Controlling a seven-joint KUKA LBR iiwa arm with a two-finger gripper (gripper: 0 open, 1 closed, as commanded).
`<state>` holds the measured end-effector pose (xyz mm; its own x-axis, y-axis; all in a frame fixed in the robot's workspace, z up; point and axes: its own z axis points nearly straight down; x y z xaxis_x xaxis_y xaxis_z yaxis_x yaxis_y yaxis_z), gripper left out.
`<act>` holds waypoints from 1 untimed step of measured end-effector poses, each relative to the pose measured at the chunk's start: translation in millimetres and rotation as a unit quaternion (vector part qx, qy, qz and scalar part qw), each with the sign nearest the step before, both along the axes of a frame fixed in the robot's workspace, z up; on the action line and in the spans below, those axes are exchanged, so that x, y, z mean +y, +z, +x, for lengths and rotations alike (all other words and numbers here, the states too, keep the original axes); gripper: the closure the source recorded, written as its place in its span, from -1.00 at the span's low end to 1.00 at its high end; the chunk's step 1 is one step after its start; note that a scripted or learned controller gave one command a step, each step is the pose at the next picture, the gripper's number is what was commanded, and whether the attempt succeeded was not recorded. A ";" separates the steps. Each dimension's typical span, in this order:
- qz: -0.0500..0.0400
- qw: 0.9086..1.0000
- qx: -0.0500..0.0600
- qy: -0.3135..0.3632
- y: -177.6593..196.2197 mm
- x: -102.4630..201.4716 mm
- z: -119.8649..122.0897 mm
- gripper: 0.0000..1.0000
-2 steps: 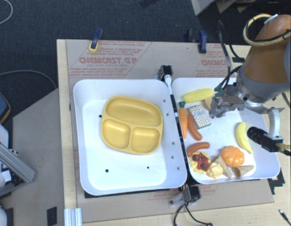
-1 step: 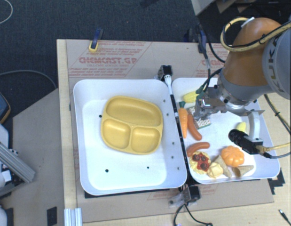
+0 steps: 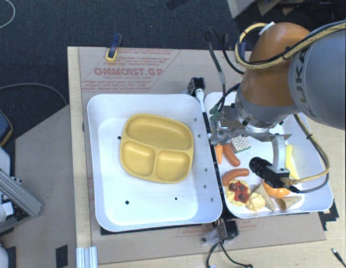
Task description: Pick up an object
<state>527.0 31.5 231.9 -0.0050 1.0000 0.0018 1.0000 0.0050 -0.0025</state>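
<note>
In left bin (image 3: 133, 201), yellow tray (image 3: 157, 148)

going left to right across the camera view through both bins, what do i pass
left bin → yellow three-compartment plate → upper red sausage in the right bin → pale yellow piece near that bin's right side

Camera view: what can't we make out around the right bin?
All in the camera view:
1. Gripper: whether it holds anything; the arm covers it from above.
2. Right bin: its far half is hidden under the arm.
3. Small food pieces in its near corner: too small and jumbled to identify.
</note>
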 end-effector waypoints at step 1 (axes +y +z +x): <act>-0.001 1.000 -0.001 -0.002 -10.6 2.0 11.7 1.00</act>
